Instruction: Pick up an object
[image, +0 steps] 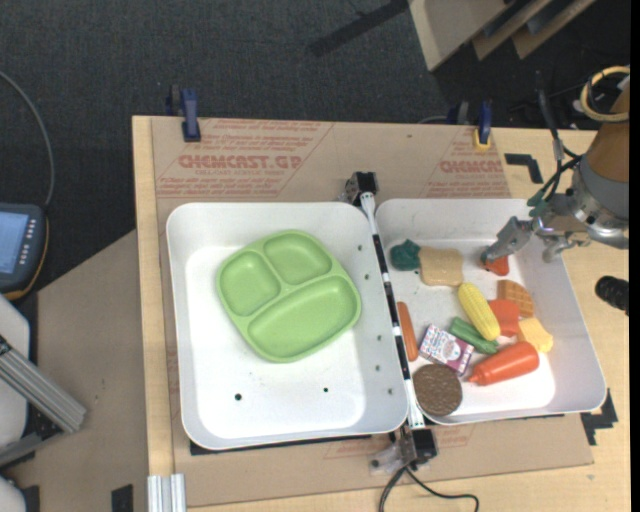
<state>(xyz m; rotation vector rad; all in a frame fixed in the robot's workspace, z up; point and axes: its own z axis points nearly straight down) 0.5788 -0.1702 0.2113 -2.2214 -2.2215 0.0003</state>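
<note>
My gripper (525, 250) hangs over the back right part of the right bin (575, 385), fingers spread open and nothing between them. A small red piece (497, 266) lies just under the left fingertip (503, 246). In front of it lie a yellow corn cob (478, 310), an orange waffle (516, 295), a tan toast slice (441, 267) and a teal piece (405, 255). Nearer the front are a red-orange carrot (506, 364), a pink carton (445, 347), a green bean (470, 335), a brown cookie (438, 390) and a thin orange stick (408, 331).
The left bin (200, 400) holds a green divided plate (290, 295). The arm's grey wrist with its orange band (605, 170) comes in from the right, above the right bin's back corner. Blue clamps (186, 112) pin the cardboard at the bench's back edge.
</note>
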